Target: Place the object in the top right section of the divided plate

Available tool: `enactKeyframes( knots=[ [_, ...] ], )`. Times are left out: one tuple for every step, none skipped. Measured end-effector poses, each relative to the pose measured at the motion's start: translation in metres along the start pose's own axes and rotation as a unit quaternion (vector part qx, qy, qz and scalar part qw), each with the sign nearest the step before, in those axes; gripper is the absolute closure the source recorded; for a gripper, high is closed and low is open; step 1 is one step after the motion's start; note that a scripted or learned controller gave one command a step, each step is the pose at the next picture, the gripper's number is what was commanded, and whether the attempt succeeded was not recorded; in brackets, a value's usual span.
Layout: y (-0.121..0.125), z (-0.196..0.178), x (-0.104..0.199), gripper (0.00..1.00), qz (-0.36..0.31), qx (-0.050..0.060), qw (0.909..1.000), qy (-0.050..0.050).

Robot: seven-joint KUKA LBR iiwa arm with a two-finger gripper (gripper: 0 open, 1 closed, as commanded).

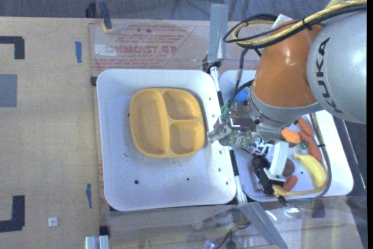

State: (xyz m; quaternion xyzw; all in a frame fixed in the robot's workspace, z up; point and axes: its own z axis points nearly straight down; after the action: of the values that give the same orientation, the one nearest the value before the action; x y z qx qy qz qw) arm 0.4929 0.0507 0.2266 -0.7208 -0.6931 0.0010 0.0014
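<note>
My gripper (217,132) hangs at the plate's (167,122) three o'clock edge, over the left bin (116,172); I cannot tell its state. Toy food, a banana (312,168) and carrot (290,136), lies in the right bin (344,178) at my four o'clock

Robotics lab: KUKA arm (317,61), taped wooden bench (46,125), 2 white bins (111,143).

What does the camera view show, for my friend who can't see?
A yellow divided plate sits in the left white bin. The grey and orange robot arm reaches over the right bin, which holds a banana and other toy food.
</note>
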Motion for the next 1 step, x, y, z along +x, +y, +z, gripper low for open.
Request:
enactKeyframes(
  knots=[
    [0.0376,0.0057,0.0186,1.00,0.018,-0.002,0.9998,0.000]
  ],
)
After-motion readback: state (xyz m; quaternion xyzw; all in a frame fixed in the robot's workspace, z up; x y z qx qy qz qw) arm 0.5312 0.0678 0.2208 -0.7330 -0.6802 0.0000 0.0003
